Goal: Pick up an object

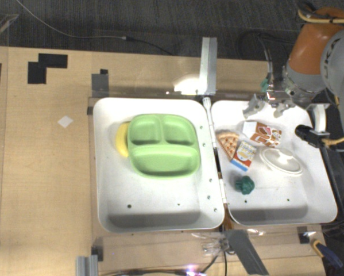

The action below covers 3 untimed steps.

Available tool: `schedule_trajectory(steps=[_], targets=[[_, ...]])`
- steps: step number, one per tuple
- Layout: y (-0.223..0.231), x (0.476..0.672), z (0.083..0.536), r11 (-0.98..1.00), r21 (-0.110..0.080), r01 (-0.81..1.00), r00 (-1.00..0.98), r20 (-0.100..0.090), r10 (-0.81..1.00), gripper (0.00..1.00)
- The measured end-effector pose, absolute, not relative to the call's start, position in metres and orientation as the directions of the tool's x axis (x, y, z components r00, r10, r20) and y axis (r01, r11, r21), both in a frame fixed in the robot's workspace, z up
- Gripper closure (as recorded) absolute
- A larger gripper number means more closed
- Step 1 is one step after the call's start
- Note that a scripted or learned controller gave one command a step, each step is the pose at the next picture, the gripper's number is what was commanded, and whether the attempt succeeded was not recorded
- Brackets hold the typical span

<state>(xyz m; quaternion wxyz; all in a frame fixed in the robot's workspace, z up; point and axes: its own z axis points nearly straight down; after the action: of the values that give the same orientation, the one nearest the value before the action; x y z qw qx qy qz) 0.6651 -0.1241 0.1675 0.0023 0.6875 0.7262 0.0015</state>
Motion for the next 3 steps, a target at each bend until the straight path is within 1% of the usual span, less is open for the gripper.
schedule_trajectory(steps=[1,2,3], targets=[[-0.102,0.634,0.118,0.047,0.032,0.998,-0.047,-0.007,0.999,0.00],[-0.084,0.555,0.098,0.162,0.003,0.987,-0.162,0.000,0.987,0.00],[-0.084,0.556,0.108,0.162,0.005,0.987,-0.162,0.000,0.987,1.00]])
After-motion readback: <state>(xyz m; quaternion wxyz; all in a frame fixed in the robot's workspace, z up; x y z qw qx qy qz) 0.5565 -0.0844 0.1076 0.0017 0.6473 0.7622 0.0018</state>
